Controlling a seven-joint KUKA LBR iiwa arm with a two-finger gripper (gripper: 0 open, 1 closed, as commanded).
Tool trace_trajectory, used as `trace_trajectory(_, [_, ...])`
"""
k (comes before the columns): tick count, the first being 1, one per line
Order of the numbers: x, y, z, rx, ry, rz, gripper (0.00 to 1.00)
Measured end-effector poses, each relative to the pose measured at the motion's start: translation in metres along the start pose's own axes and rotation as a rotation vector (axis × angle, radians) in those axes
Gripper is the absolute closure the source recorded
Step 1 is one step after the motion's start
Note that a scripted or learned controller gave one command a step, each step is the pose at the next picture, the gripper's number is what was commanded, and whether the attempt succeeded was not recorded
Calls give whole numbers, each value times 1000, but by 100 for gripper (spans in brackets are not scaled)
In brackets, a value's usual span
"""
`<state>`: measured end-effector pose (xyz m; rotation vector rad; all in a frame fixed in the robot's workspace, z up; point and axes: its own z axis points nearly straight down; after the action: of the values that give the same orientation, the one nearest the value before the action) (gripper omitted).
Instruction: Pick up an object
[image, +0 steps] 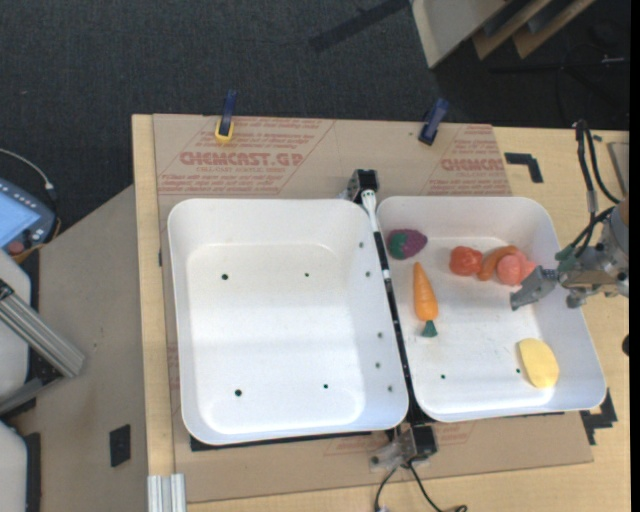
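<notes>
Objects for picking, all in the right bin (560, 235): a red-and-orange cluster (490, 263) of toy fruit at its upper middle, a toy carrot (425, 295) toward its left wall, a purple-and-green toy (405, 242) at its upper left, and a yellow toy (539, 362) at its lower right.

The gripper (535, 288) is seen at the bin's right edge, just right of and slightly below the red end of the cluster; nothing is seen between its fingers, and whether they are apart or together cannot be told.

The cluster is judged the nearest candidate, lying up and to the left of the gripper, its long axis running roughly left-right. The carrot's axis runs top to bottom, leaf end down.

The left bin (200, 300) is noted alongside.
</notes>
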<state>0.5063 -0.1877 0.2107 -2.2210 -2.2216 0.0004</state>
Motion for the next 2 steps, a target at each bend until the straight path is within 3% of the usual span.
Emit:
trace_trajectory(1, [0,1,-11,-3,-1,-1,100])
trace_trajectory(2, [-38,-29,47,5,2,4,100])
